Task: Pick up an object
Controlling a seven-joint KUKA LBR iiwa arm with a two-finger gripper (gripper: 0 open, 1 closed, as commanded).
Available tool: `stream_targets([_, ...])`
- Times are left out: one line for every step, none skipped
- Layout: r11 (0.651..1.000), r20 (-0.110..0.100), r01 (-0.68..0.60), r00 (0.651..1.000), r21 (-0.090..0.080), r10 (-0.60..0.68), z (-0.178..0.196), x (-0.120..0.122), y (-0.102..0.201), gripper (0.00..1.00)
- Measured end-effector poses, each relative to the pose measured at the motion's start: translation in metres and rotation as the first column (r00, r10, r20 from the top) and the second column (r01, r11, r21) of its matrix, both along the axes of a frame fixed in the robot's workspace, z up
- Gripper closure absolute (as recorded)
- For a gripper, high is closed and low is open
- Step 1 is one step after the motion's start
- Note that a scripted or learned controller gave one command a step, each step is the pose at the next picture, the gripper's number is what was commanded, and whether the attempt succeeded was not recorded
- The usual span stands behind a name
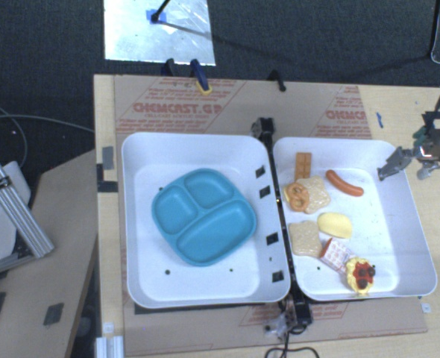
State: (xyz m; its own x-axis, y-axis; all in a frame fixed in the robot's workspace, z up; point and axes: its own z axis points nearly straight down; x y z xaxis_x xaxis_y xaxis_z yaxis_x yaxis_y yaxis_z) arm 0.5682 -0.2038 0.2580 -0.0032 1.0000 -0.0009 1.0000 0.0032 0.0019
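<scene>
two shallow white bins side by side on a bench. left bin [142, 200]: a blue divided plate [203, 216]. right bin [406, 230]: toy food — a sausage [344, 183], pretzel [297, 195], yellow potato [335, 224], bread slice [305, 239], cracker [303, 164], red packet [335, 253], berry pastry [361, 274]. gripper [409, 162] over the right bin's far right rim, clear of the food, jaws apart, nothing between them.
</scene>
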Motion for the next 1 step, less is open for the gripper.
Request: stream_targets([1.0, 0.007, -0.007, 1.0, 0.001, 0.007, 0.1267, -0.0586, 0.0708, 0.0])
